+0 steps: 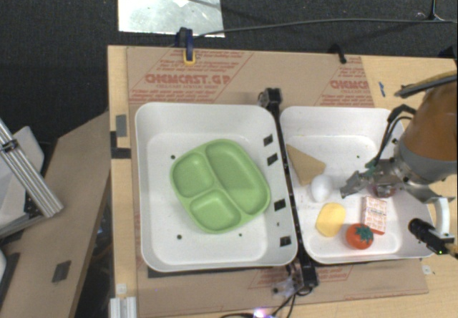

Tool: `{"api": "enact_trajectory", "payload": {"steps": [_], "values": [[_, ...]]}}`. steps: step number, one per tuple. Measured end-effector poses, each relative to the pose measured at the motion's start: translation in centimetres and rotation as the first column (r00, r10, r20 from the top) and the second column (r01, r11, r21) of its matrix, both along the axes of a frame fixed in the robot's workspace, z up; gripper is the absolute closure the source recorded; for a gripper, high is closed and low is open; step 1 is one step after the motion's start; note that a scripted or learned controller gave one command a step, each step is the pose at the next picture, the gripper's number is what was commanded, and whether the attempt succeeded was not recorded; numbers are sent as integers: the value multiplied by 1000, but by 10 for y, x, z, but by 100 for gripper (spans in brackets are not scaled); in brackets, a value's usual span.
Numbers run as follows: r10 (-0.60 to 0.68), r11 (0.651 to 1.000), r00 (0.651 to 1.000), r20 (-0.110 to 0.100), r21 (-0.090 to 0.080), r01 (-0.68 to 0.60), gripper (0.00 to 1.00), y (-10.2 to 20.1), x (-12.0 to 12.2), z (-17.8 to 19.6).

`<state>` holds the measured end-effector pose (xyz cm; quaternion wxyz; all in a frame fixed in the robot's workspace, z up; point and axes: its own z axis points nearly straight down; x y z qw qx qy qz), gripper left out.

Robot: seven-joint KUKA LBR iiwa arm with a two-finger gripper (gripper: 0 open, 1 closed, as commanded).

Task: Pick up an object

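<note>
The right bin [336, 130] holds a tan wedge [306, 162], a small white ball [320, 186], a yellow lump [330, 219], a red tomato with a green top [360, 235] and a red-and-white packet [375, 213]. My gripper [368, 184] hangs low over the right half of this bin, just above the packet's upper edge and to the right of the white ball. I see nothing held in it. The grey and orange arm [429, 130] hides the bin's right side.
The left bin [154, 166] bears a green divided plate [219, 185]. Black clips [275, 159] sit along the ridge between the two bins. Cardboard [215, 73] lies under both bins, and a cable runs across the dark background behind them.
</note>
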<state>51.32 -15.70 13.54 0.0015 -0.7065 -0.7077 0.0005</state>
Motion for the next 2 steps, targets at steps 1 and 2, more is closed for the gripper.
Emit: {"api": "enact_trajectory", "payload": {"steps": [1, 2], "values": [[-1, 1000, 1000, 13, -8, 1, 0, -2, 3, -47], [-2, 1000, 1000, 26, -13, 2, 100, -4, 7, -32]]}}
